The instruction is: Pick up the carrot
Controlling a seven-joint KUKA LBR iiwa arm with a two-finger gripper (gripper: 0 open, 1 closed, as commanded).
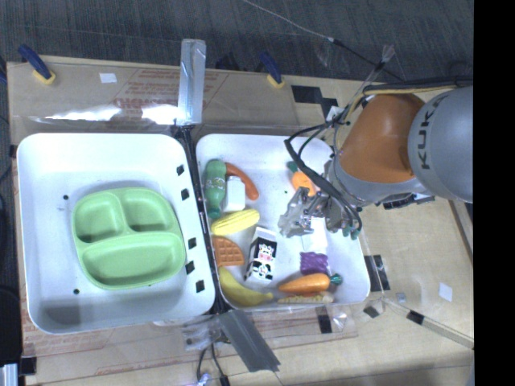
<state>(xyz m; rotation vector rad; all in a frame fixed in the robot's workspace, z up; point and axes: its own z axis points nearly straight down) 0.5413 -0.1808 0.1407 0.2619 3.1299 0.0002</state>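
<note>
carrot [304, 283] lies near the gripper [295, 221], untouched.

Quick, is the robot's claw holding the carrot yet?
Gripper: cannot be told; it hangs above the right bin, apart from the carrot.
</note>
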